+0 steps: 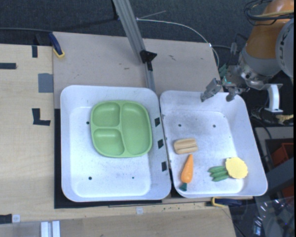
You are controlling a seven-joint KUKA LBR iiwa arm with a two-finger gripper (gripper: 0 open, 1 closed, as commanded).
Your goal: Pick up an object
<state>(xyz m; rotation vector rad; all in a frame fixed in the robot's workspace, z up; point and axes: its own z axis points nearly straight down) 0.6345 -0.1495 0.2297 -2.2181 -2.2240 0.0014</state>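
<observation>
No writing can be read anywhere, and the grey arm's two-finger gripper (219, 91), jaws spread and pinching nothing, hangs over the upper rim of the right shallow white bin (254, 147), whose lower half holds a tan bun (185, 145), an orange carrot (187, 168), green pods (218, 173) and a yellow flower-shaped toy (236, 168), while a green divided plastic plate (122, 128) lies in the left white bin (71, 147).

Two white bins (71, 132) — the left holding one green divided plate (122, 128), the right holding four toy foods: one hot-dog bun (185, 145), one carrot (187, 168), one pea pod (217, 173), one yellow piece (236, 168).
</observation>
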